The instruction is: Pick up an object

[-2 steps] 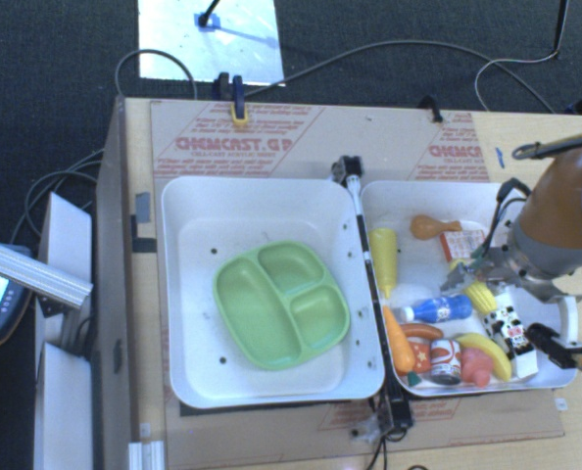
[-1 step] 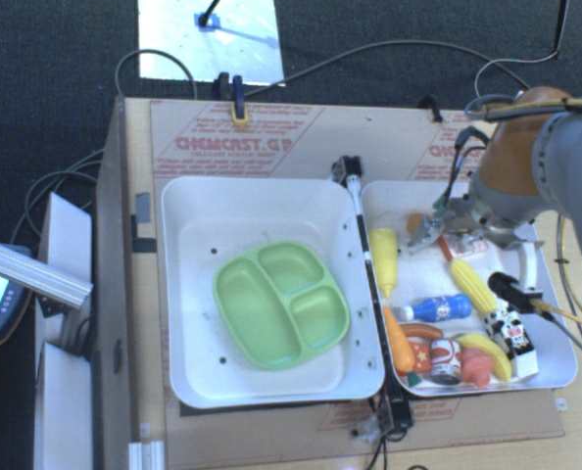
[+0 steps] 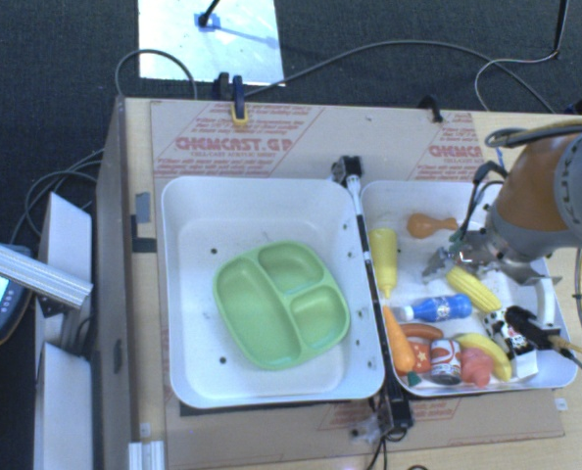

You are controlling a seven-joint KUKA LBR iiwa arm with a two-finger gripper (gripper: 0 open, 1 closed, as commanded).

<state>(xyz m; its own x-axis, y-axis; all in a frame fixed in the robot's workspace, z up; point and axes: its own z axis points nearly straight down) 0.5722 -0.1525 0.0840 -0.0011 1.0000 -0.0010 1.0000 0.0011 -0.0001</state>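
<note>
While the gripper [image 3: 455, 258] hovers just above the corn cob [image 3: 474, 289], I cannot tell its grip state. Corn lies right of the blue bottle [image 3: 435, 309]; descend centered, avoiding neighbors.

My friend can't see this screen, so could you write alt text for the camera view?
A grey and orange robot arm reaches from the right over a white bin of toy food: corn, a banana, a blue bottle. The left bin holds a green divided plate.
</note>
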